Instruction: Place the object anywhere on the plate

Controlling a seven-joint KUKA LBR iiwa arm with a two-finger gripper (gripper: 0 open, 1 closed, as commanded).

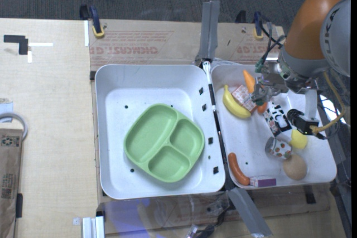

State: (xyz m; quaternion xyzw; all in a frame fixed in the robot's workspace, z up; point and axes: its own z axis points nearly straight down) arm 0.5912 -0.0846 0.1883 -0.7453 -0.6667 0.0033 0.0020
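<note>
While my gripper point(261, 95) hangs low over the right bin's clutter beside the banana point(235, 105), its state beyond telling, the green plate point(163, 142) waits in the left bin, compartments up for a drop

A pale wooden bench point(44, 120) bears two white bins point(111, 136) point(323, 173) side by side

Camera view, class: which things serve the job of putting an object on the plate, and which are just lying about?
Job:
green plate in the left bin
end effector
banana, nearest it, a likely pick

Lying about:
sausage
egg
carrot
lemon
</note>
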